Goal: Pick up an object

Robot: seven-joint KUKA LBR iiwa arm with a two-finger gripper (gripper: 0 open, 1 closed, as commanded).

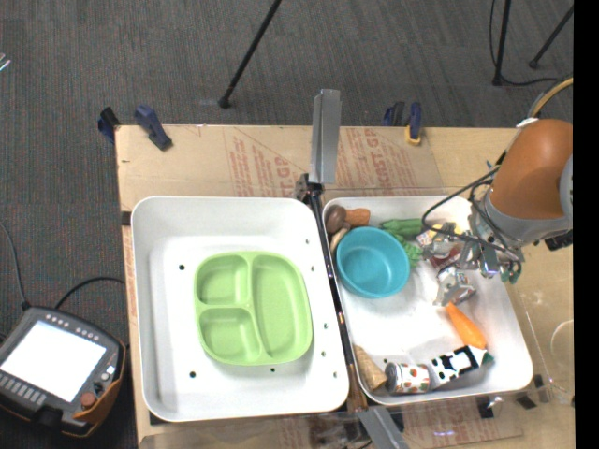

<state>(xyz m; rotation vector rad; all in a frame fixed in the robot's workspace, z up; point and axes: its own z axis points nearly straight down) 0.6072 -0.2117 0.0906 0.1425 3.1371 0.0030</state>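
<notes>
- Your end effector [456,286] hangs low in the right bin [518,344], near its far right side; whether it is apart or together, you cannot tell
- Nothing is visibly gripped; the orange carrot-like piece [465,326] lies just in front of it
- Risk: the blue bowl [372,261] and other small items crowd close, so a descent may nudge them or close on nothing
- The left bin [154,251] holds a green divided plate [253,307]

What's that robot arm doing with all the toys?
The robot arm's gripper is reaching down into the right bin, near a blue bowl and an orange carrot. It is trying to pick something up. The left bin holds a green divided plate.
</notes>
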